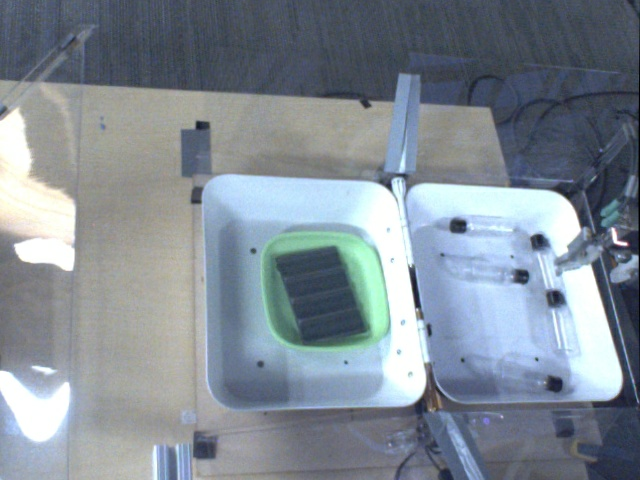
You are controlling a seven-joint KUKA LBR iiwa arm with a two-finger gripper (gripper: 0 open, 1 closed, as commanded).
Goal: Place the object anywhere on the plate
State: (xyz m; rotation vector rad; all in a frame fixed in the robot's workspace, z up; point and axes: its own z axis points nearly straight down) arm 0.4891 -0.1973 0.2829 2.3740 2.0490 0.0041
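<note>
Probably a robotics lab: wooden bench [120, 298], twin white bins [225, 368], loose cables [540, 108].

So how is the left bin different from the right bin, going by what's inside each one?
The left bin holds a green plate with a dark ribbed block lying on it; the right bin holds several clear tubes with black caps, scattered loose. The left bin's contents sit together in the middle; the right bin's tubes lie apart, mostly toward the edges. Both bins are white, shallow and similar in size.
</note>
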